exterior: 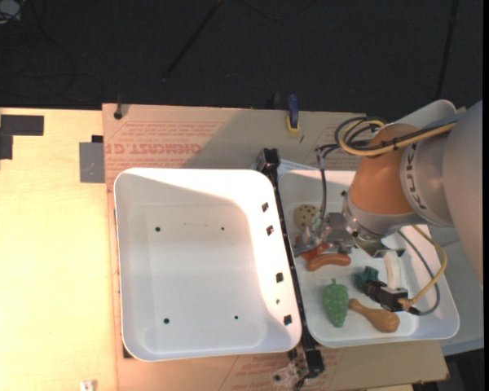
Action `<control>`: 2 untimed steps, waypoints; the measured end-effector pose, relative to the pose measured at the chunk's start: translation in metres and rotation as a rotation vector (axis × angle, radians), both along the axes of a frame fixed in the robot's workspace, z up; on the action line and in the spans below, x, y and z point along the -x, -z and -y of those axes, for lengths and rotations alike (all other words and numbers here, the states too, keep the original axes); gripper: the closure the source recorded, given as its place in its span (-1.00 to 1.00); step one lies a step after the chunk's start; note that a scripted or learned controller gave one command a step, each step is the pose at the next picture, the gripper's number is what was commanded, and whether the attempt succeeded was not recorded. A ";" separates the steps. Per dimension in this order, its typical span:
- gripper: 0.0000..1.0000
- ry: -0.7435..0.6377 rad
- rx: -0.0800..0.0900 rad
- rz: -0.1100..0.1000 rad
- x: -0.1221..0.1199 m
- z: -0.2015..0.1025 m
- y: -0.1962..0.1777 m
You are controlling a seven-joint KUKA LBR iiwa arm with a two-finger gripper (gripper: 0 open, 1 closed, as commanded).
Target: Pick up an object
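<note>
1. Left bin [196,259]: the larger white tray. It lies well apart from the gripper [319,236], toward the view's left.

2. Arm [391,177]: grey with an orange band, slanting down to the gripper from the view's right.

3. Right bin [430,322]: the gripper hangs low inside it, near the wall it shares with the left bin.

4. Gripper: whether it is spread or pressed together cannot be told from this angle. Nothing is visibly pinched.

5. Orange sausage-shaped piece [329,259]: just below the gripper in the view. It may be touching the gripper, but contact is not confirmed. Judged to be the intended object.

6. Tan club-shaped piece [376,317]: further down the view from the gripper, toward the right, and apart from it.

7. Green grape bunch [336,302]: below the gripper, beyond the orange piece.

8. Dark green item [367,279]: to the gripper's lower right. Its shape is unclear.

9. Pale perforated disc [307,214]: just above the gripper in the view.

Assessment: the step in hand appears to be the descent onto the orange piece or the closing on it. The lift is not yet done. The next move calls for a firm closure across the piece's narrow body, then a straight rise clear of the grape bunch and the disc.
</note>
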State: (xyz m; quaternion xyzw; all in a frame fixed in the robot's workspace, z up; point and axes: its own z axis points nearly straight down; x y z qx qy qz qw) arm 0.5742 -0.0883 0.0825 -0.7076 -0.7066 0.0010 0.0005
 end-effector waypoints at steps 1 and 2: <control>1.00 0.006 -0.001 -0.003 0.001 0.002 -0.015; 1.00 0.012 -0.001 -0.004 0.001 0.003 -0.024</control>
